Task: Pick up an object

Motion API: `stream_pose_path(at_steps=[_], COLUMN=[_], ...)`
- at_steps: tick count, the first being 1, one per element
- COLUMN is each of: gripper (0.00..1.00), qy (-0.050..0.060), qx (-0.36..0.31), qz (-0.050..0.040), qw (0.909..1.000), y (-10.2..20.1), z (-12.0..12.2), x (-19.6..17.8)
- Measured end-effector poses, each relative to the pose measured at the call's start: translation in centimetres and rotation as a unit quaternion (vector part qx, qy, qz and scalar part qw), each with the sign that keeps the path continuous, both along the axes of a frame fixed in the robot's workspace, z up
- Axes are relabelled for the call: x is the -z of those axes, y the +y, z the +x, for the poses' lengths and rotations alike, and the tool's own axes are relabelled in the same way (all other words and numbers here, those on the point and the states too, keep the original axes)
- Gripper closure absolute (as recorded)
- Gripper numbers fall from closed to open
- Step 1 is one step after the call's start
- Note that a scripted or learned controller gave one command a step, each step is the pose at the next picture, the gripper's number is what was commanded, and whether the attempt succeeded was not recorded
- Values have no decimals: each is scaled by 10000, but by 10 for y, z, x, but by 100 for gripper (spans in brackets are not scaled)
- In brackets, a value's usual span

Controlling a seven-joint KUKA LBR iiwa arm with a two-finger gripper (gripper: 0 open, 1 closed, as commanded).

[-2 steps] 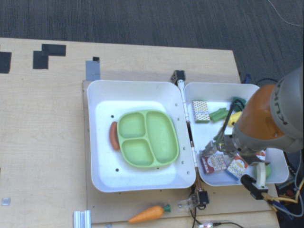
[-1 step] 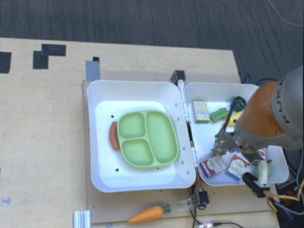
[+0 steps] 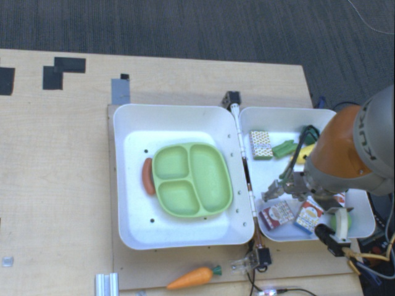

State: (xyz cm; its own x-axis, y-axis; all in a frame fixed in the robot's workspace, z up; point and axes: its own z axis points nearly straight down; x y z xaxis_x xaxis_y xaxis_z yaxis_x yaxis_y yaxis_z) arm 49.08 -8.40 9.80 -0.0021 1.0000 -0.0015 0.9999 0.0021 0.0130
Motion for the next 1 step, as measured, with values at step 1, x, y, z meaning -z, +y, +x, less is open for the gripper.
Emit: stream_pose_path(at_steps=[1], gripper=[100], qy=[-21], qx=[-14], qz=[1], qw=[10000], y=[1], z=[2], x=[-10])
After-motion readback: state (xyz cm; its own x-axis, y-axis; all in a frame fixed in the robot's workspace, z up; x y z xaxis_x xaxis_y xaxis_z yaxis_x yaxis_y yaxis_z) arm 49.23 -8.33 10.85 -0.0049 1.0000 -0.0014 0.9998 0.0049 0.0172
